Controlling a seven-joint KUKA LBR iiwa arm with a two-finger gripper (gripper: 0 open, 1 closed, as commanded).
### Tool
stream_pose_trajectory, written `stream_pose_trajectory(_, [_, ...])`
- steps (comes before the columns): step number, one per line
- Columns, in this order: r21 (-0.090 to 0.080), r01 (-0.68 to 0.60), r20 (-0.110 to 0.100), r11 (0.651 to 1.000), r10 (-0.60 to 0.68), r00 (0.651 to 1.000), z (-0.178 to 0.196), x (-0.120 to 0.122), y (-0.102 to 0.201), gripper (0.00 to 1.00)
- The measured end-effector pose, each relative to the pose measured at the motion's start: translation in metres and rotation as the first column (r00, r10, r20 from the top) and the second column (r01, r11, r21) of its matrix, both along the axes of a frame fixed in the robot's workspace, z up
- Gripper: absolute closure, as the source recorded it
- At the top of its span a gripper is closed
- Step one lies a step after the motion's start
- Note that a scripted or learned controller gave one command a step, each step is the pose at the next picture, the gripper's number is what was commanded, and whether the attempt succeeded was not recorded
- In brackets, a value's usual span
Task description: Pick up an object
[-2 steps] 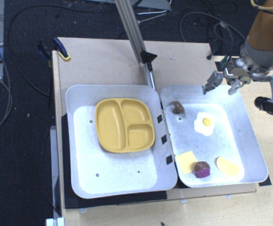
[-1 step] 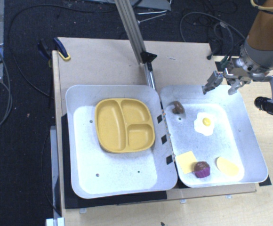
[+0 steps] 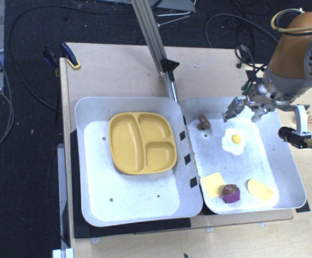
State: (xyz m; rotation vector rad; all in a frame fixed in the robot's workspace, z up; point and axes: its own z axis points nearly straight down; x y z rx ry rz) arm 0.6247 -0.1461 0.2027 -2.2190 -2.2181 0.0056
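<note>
Bins: two, white (image 3: 91, 198), (image 3: 285, 160).
Tray: one, yellow, divided (image 3: 142, 143).
Food pieces: five.
Gripper (image 3: 245, 112): spread open, nothing held.

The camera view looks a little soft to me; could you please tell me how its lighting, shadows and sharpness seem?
Camera view: even, diffuse light; faint shadows beside the yellow tray and fried egg; mild overall softness, the gripper slightly blurred; no strong glare.

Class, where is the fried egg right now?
The fried egg lies in the right bin, near its middle, just below the gripper and right of a small brown piece.
</note>
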Motion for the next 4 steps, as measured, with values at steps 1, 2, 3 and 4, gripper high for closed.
stream_pose_trajectory(1, [0.000, 0.000, 0.001, 1.000, 0.000, 1.000, -0.060, -0.009, 0.000, 0.00])
stream_pose_trajectory(2, [-0.008, 0.000, 0.014, 1.000, 0.000, 1.000, -0.105, -0.006, -0.003, 0.00])
stream_pose_trajectory(3, [-0.004, 0.000, 0.016, 1.000, 0.000, 1.000, -0.096, -0.006, -0.001, 1.00])
stream_pose_trajectory(4, [-0.001, -0.002, 0.010, 1.000, 0.002, 1.000, -0.033, -0.009, 0.000, 1.00])
